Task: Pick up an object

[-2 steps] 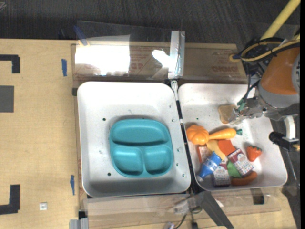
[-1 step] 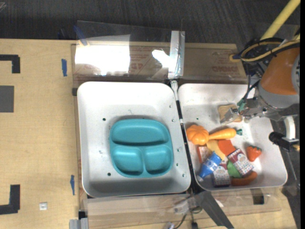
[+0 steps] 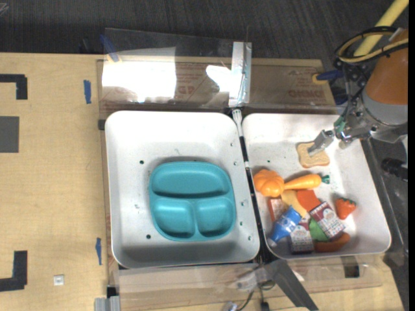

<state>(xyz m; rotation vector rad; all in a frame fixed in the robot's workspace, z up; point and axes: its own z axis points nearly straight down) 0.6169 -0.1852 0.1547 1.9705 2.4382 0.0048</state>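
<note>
The gripper [image 3: 319, 145] is hovering over the toast slice [image 3: 310, 155] at the right bin's [image 3: 379, 229] twelve o'clock, likely lining up; its grip cannot be told.

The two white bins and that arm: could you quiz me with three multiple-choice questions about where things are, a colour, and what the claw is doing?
1. Where does the divided tray lie?
A. In the left bin
B. In the right bin
C. On the bench outside the bins

2. What colour is that tray?
A. Red
B. Teal
C. Yellow

3. How is the gripper placed?
A. Over the left bin
B. Low over a tan slice of toy bread in the right bin
C. Out beyond both bins

Answers: 1 A, it sits alone in the left bin. 2 B, it is plainly blue-green. 3 B, the gripper's tip meets the tan slice near the right bin's far side.
</note>
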